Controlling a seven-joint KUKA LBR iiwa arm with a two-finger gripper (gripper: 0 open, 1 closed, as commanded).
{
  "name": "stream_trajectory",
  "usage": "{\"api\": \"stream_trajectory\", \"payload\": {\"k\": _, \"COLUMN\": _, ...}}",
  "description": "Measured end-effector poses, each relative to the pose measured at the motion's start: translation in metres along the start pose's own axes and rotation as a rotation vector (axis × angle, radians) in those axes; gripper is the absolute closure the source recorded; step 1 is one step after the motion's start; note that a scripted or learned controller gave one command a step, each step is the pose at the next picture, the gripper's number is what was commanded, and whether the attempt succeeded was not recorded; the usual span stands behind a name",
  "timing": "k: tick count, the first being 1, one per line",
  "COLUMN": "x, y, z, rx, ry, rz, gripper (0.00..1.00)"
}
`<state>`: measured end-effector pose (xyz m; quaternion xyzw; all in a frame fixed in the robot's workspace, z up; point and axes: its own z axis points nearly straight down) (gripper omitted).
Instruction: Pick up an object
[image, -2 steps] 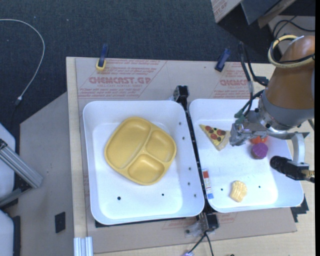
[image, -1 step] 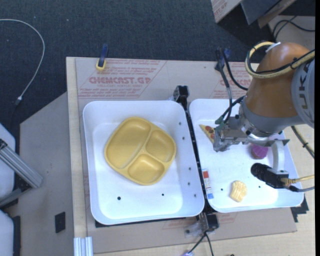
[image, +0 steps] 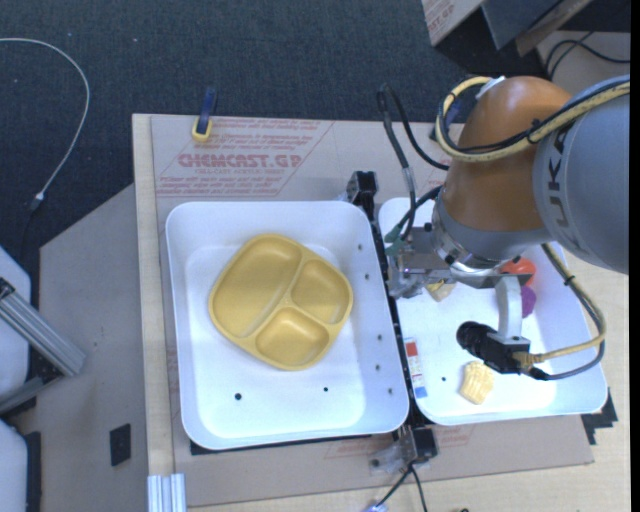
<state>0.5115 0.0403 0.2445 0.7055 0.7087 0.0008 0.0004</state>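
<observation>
The arm's orange and grey wrist hangs over the upper half of the right bin (image: 560, 395). My gripper (image: 412, 274) sits low at that bin's left wall, close to the divider between the bins. A small cream piece (image: 438, 291) lies just to its right, touching or nearly touching it. A yellow corn-like piece (image: 478, 382) rests near the bin's front. An orange item (image: 518, 267) and a purple item (image: 528, 300) peek out from under the arm at the right.
The left bin (image: 200, 400) holds a yellow divided plate (image: 280, 300). A black connector on a yellow cable (image: 492, 347) hangs over the middle of the right bin. A small red-and-blue label (image: 413, 365) lies by the right bin's left wall.
</observation>
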Motion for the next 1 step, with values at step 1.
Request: {"api": "stream_trajectory", "payload": {"k": 1, "x": 0.0505, "y": 0.0009, "z": -0.0023, "rx": 0.0, "ry": 0.0, "rz": -0.001, "gripper": 1.0}}
